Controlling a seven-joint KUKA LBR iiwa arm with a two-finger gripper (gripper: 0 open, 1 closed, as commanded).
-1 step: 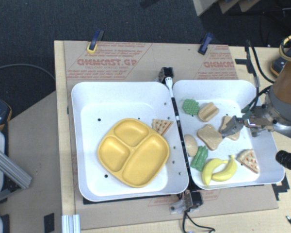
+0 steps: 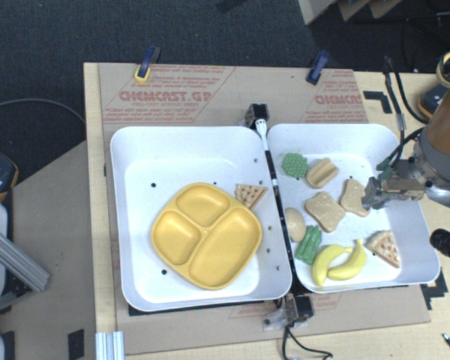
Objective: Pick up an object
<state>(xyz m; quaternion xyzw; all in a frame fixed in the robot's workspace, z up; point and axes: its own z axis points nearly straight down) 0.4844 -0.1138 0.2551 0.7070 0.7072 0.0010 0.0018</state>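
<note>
Two shallow white bins sit side by side on my counter [image 2: 210,88]. Nearest the camera in the right bin [image 2: 416,272] lie a yellow plastic banana [image 2: 337,261] and a small orange pizza-slice toy [image 2: 385,247], with a green ridged pickle piece [image 2: 309,244] just beside the banana. Nearest in the left bin [image 2: 127,201] lies a yellow divided plastic plate [image 2: 205,235], turned at a slant; a second waffle-patterned wedge [image 2: 249,194] touches its far right edge.

Further back in the right bin I see a pale egg-shaped piece [image 2: 294,220] against the inner wall, a tan bread-slice toy [image 2: 325,210] in the middle, and another tan bread piece [image 2: 353,197] to its right. My gripper [image 2: 375,195] sits low over that bread piece's right edge, the grey arm reaching in from the right side. From this slant I cannot tell how the gripper is set, and I see nothing clearly held in it.

Beyond these lie a tan bun-like roll [image 2: 321,172] and a green leafy lettuce toy [image 2: 293,163]. Loose scatter like this looks meant to give me many graspable targets; I judge the bread piece under the gripper is the current one, still resting on the bin floor.
</note>
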